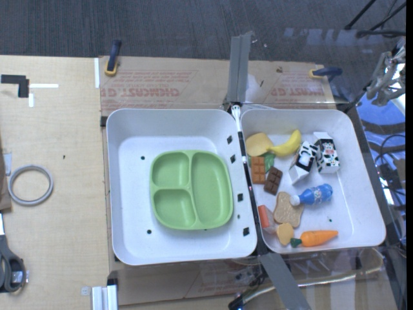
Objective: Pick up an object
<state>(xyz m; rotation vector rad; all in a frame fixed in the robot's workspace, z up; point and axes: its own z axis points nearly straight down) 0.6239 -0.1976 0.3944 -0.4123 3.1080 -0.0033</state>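
1. We see two white bins side by side on the bench: the left bin (122, 173) and the right bin (361, 192), touching along their shared edge.
2. The left bin holds a green divided plate (192, 189) lying flat near its middle, with three compartments.
3. The things to pick all lie in the right bin, crowded toward its left and near parts.
4. At the far side of that bin a banana (287, 146) lies just beside a yellow rounded piece (257, 143). To their right are two small black-and-white cartons (328, 155), close together.
5. Below the yellow piece come an orange waffle (258, 170) and a brown chocolate bar (273, 181), just beside each other.
6. A blue bottle (315, 194) lies on its side in the middle of the bin, its white cap touching a tan bread slice (287, 208).
7. A carrot (316, 237) lies along the near wall, green end pointing left.
8. The gripper (386, 77) appears as pale metal at the far right, beyond the right bin and well apart from every object; we cannot tell how wide it stands, and we see nothing held in it.
9. On the bare bench to the left lies a grey tape roll (29, 185).
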